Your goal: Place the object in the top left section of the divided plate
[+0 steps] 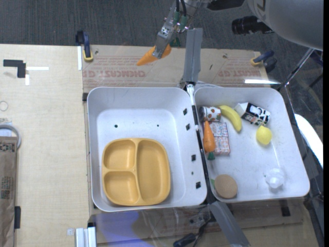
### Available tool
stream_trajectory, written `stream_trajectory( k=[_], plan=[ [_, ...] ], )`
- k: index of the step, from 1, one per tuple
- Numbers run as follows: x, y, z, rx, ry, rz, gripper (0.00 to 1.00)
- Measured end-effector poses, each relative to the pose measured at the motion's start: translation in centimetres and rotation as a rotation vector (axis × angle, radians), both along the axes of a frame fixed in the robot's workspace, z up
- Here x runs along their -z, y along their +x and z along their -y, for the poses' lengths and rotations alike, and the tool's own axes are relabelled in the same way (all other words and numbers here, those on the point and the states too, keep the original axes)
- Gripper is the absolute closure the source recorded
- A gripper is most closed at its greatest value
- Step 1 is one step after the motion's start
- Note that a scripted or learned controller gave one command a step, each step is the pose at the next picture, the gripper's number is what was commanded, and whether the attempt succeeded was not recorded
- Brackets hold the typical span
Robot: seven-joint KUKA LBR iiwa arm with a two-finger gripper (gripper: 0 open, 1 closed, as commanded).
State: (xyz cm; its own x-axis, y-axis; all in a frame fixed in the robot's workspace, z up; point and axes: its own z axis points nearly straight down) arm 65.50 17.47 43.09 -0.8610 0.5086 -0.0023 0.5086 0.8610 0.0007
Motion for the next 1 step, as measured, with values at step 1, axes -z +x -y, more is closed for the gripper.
stream_trajectory(
  k=[1],
  plan=[
    [-1.08, -7.19, -5.42, -0.471, 0.0, -0.002, 1.0]
  ],
)
